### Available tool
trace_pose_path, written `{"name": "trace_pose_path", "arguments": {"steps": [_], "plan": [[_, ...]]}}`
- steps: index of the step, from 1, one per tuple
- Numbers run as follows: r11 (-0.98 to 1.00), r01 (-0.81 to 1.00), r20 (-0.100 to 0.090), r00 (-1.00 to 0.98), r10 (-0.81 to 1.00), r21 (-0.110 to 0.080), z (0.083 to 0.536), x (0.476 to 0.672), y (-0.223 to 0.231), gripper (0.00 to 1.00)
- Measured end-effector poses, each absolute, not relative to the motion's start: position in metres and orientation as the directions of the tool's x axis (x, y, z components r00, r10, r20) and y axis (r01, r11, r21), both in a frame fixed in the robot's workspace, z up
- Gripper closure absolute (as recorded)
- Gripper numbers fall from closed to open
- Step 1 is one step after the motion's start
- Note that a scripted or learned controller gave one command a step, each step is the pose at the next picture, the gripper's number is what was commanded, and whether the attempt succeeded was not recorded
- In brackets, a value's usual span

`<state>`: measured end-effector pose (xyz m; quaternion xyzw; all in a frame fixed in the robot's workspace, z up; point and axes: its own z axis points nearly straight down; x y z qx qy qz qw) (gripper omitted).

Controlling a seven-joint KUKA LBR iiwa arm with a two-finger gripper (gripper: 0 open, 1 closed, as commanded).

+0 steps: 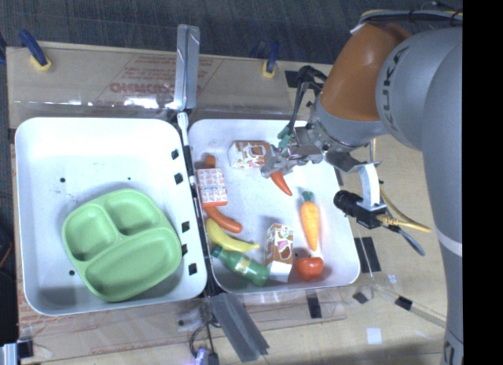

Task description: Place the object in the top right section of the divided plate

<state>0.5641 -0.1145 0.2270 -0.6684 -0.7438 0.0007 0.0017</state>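
The grey arm (424, 80) with its orange band reaches in from the right over the right bin (334, 273), and its tool (281, 163) hangs low near the upper middle of that bin. A small red chili pepper (282, 183) sits right at the tip of the tool, slanting down and to the right; whether the fingers are apart or clamped on it cannot be told from this angle, nor whether the pepper is lifted or lying on the bin floor.

Just left of the tool lies a small printed carton (250, 154). Along the bin's left wall rests a red and white packet (211, 186), with an orange sausage-shaped piece (223, 220) below it, then a yellow banana (226, 238) and a green bottle (240, 267) near the lower edge. A second small carton (279, 245) stands beside a red tomato (310, 267) at the bottom, and a carrot (310, 222) with a green top lies upright in the picture toward the right side.

The left bin (47, 151) holds a green divided plate (122, 242), set toward its lower half and turned at a slant. Its three sections show bare green. The plate lies well apart from the tool, across the wall between the two bins.

Both bins rest on a brown worktop (236, 72).
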Motion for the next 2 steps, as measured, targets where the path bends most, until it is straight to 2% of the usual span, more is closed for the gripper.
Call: {"name": "trace_pose_path", "arguments": {"steps": [1, 2], "plan": [[0.323, 0.946, 0.002, -0.323, 0.946, -0.004, 0.197, 0.548, -0.035, 1.0], [0.341, 0.94, 0.0, -0.341, 0.94, -0.003, 0.216, 0.553, 0.02, 1.0]]}}
